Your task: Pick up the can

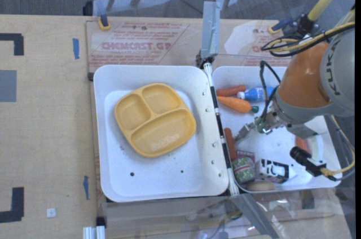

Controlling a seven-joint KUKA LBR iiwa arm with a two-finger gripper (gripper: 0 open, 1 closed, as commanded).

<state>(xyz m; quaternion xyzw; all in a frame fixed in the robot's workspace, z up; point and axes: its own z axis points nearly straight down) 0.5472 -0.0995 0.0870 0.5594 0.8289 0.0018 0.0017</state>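
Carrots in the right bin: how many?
2. One carrot by the bin's far wall, a second carrot just nearer the camera beside it. The arm may hide more.

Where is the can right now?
The can lies in the right bin, at its near left corner, just below the gripper and beside a black-and-white item.

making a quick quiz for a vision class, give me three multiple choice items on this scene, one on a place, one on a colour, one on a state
1. Where is the can?
A. right bin, near corner
B. left bin
C. on the plate

2. What colour is the plate?
A. blue
B. yellow
C. red

3. How do the plate's sections look?
A. piled with carrots
B. bare
C. filled with water

Key: 1 A, the can sits low in the right bin beside the divider; 2 B, the plate in the left bin is yellow; 3 B, nothing lies in its three sections, and the carrots are in the right bin.
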